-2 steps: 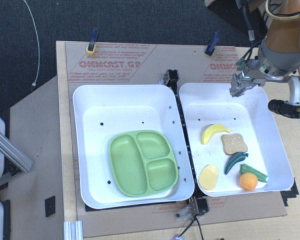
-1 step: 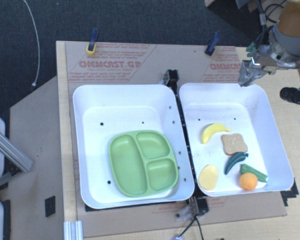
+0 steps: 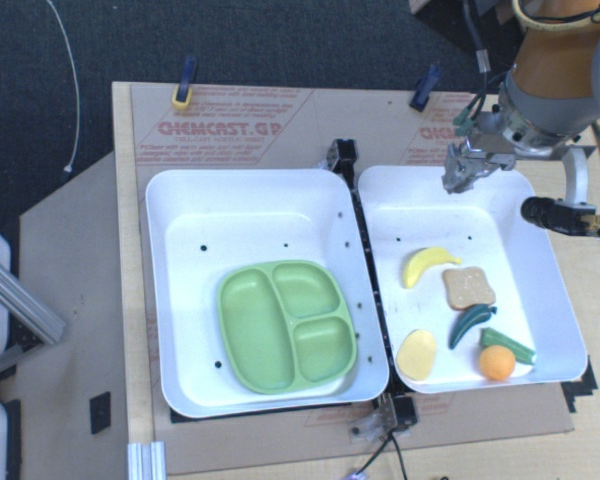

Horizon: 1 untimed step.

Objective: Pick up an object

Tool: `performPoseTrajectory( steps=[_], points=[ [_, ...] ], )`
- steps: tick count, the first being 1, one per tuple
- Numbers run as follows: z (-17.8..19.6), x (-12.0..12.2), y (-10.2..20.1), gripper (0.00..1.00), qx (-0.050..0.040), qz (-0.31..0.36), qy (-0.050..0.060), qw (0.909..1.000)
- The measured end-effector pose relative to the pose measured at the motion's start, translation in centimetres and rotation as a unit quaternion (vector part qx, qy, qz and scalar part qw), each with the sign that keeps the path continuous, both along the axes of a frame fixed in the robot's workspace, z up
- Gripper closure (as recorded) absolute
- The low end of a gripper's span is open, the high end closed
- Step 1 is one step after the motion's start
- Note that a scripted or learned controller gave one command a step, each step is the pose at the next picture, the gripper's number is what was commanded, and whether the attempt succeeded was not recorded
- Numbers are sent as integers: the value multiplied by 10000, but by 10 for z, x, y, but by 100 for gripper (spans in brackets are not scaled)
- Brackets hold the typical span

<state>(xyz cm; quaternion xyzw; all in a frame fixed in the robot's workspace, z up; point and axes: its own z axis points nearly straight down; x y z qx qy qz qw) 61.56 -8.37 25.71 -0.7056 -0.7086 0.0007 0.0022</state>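
The right bin [image 3: 540,238] holds a yellow banana [image 3: 427,263], a tan slice of bread [image 3: 468,288], a dark teal pepper [image 3: 470,323], a pale yellow round piece [image 3: 416,354] and an orange carrot with a green top [image 3: 500,360]. My gripper [image 3: 465,176] hangs over the far edge of that bin, well above and behind the banana. Nothing shows between its fingertips, and the fingers look close together.
The left bin [image 3: 180,218] carries a green three-compartment plate [image 3: 283,323]. A black clamp [image 3: 342,155] sits between the bins at the far side. Blue and yellow clips [image 3: 185,81] hold the cardboard base. A black cylinder [image 3: 555,213] juts out at the right.
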Motion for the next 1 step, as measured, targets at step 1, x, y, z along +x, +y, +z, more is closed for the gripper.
performPoseTrajectory(
  steps=[1],
  points=[
    [-3,-16,40,100,0,0,-3,10000]
  ],
)
